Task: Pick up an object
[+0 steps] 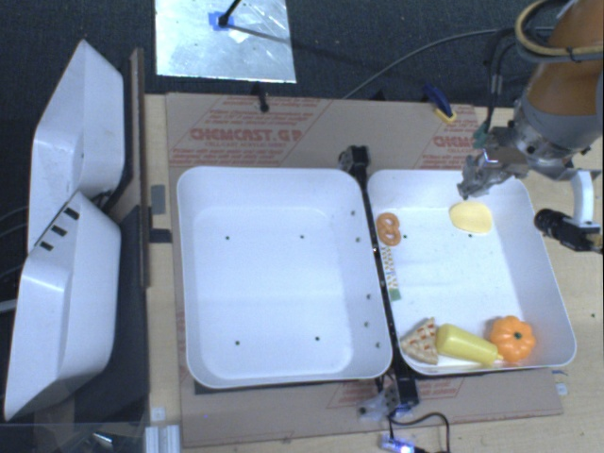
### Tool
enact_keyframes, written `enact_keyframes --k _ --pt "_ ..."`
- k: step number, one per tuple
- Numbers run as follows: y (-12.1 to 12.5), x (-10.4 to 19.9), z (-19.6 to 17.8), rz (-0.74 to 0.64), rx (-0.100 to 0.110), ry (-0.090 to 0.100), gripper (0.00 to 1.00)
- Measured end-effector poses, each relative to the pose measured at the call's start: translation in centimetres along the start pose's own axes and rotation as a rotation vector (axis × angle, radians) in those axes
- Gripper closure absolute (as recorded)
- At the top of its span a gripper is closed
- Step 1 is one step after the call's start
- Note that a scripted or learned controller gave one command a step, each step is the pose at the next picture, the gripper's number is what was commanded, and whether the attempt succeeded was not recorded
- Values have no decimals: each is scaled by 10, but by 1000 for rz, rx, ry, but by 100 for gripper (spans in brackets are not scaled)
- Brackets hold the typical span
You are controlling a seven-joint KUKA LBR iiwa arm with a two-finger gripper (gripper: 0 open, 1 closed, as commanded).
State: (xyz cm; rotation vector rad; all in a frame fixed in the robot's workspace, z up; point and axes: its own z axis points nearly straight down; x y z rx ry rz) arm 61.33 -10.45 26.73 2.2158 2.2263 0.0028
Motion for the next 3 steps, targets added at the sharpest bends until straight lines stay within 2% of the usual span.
enact_keyframes --k 3 --pt "-39 167 2 -1 1 0 100"
